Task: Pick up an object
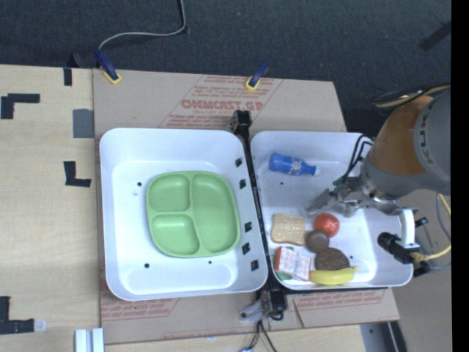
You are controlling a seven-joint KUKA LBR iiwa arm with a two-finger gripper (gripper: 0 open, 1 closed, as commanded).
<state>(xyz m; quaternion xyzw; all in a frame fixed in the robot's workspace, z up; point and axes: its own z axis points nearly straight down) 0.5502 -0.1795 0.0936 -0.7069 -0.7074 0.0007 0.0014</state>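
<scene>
gripper [327,201]: over the right bin [344,145], jaw state cannot be told
tomato [327,224]: just below the gripper
blue bottle [292,165]: lying near the bin's back wall

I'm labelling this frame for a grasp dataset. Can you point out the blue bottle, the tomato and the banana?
blue bottle [292,165], camera view, middle of its body.
tomato [327,225], camera view, centre of its red top.
banana [332,275], camera view, middle of its yellow curve.
</scene>
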